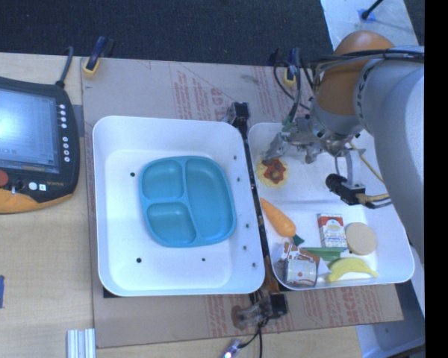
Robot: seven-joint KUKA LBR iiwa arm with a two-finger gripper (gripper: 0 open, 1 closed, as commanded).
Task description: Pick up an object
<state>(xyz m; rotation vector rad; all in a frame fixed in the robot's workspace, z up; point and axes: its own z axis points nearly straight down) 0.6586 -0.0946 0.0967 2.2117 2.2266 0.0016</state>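
Carrot [278, 217] – beside red-yellow toy [273, 171], below gripper [299, 142].

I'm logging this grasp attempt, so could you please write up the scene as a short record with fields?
left bin: holds a blue divided plate
right bin: carrot, banana, round tan disc, small red carton, yellow-red toy
gripper: over the far end of the right bin, near the yellow-red toy
held object: none seen between the fingers
bench left side: teach pendant
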